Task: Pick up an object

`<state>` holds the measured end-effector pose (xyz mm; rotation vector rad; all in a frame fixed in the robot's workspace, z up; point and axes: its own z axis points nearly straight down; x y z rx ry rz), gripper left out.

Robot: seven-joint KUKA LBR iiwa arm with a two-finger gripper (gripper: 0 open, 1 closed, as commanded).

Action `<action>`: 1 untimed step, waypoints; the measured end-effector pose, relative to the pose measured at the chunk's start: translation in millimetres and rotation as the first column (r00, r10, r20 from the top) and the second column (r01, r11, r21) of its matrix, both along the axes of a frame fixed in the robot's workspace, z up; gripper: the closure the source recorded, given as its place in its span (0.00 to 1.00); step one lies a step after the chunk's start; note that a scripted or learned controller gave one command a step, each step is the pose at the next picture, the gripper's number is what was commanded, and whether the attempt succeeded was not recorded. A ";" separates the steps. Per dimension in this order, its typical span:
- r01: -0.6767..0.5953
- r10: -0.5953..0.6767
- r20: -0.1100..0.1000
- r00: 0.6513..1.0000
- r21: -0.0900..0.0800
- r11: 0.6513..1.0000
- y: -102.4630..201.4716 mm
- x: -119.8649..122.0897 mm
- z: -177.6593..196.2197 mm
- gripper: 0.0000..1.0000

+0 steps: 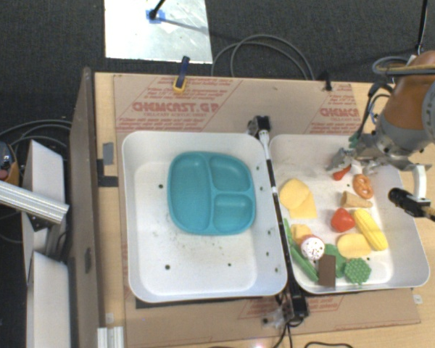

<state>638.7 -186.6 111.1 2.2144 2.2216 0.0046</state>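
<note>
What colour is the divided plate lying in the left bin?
Teal blue, with three compartments; the divided plate shows clearly in the overhead camera view.

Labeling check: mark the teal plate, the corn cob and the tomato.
teal plate (210, 193), camera view, middle of the divided plate.
corn cob (370, 228), camera view, middle of the yellow cob.
tomato (342, 220), camera view, centre of the red top.

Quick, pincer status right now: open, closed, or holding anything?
Pincer: cannot be told. It sits low over the far end of the right shallow white bin, beside a small red-orange piece; no grip is visible.
</note>
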 end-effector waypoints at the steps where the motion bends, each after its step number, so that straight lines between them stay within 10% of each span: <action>1: -0.004 0.004 0.000 1.000 0.001 1.000 25.3 32.1 -26.3 0.00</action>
